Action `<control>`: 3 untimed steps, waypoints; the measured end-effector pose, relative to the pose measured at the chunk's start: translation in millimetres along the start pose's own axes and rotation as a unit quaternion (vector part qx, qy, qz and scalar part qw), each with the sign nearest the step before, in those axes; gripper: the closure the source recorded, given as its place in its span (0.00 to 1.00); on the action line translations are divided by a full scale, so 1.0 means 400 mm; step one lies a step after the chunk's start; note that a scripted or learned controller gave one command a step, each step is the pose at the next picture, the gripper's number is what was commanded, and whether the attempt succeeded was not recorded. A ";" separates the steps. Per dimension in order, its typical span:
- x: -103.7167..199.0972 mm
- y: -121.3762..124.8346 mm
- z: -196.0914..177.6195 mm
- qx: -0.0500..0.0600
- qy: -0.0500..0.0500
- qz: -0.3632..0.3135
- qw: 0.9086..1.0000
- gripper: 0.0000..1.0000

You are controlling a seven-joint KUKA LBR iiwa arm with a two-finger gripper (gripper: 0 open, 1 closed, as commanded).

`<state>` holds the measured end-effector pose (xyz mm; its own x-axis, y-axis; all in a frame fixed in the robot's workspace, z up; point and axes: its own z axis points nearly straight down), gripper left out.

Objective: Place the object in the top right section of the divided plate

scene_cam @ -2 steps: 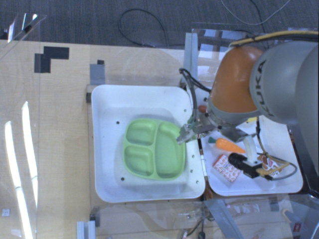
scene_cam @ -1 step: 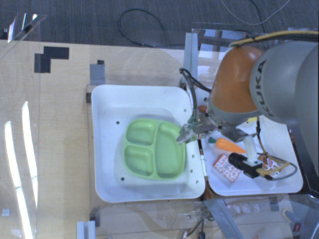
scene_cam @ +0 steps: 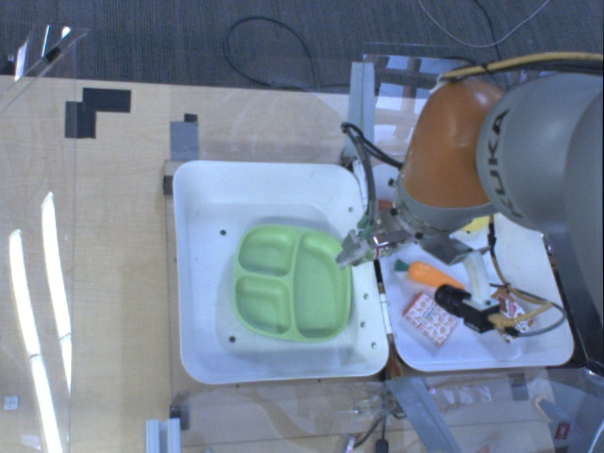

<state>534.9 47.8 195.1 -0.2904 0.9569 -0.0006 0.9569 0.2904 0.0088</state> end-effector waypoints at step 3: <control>-0.001 0.005 -0.026 -0.002 0.000 -0.001 1.000 0.00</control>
<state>536.9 48.0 205.7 -0.2916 0.9565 -0.0011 0.9564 0.2916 0.0134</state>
